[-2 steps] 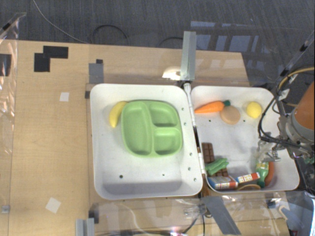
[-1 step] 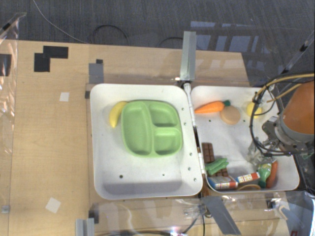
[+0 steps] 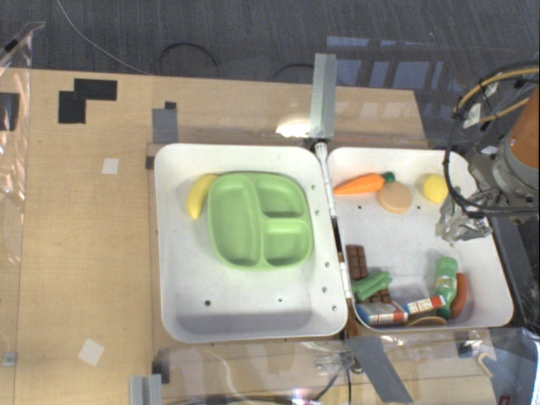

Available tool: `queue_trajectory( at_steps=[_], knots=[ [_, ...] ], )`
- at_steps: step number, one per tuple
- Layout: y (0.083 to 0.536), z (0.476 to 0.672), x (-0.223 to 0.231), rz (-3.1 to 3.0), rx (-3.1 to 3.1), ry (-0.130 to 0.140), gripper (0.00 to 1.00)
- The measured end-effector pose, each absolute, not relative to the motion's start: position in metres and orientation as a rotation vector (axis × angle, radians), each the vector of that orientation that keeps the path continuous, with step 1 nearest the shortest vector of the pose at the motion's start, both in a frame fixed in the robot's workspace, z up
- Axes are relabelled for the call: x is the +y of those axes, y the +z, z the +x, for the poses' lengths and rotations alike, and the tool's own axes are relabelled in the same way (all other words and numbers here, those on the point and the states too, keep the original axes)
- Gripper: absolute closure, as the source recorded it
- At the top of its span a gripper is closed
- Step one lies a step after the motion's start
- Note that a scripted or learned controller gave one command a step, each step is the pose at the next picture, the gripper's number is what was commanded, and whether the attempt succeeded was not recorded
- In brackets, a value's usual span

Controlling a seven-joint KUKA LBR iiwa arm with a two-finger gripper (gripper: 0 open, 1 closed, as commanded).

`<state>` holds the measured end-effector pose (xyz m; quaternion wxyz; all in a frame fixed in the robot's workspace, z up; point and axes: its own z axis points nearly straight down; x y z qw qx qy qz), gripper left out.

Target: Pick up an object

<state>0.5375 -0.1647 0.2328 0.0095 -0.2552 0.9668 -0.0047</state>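
Gripper point(image 3: 461, 224) hovers at right edge of right bin point(image 3: 498, 264), finger state unclear, nothing visibly held. Nearest green bottle point(image 3: 445, 276) lies below, touching the sausage point(image 3: 461, 294); crowding risks a missed grasp.

I count two shallow white plastic bins point(image 3: 169, 251) side by side. In the left one I see one green divided plate point(image 3: 257, 220) and one yellow banana point(image 3: 199, 194). In the right one I make out one orange carrot point(image 3: 363, 184), one round tan biscuit point(image 3: 394, 197), one yellow lemon point(image 3: 434, 189), one brown chocolate bar point(image 3: 357, 262), one green bottle point(image 3: 445, 278) and one red-brown sausage point(image 3: 460, 295). The heap in the near corner is too tangled for me to count.
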Motion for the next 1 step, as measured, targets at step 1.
queue_trajectory(
  at_steps=[1],
  knots=[
    [0.1399,0.4980,-0.1883,-1.488,2.762,-0.001,1.00]
  ],
)
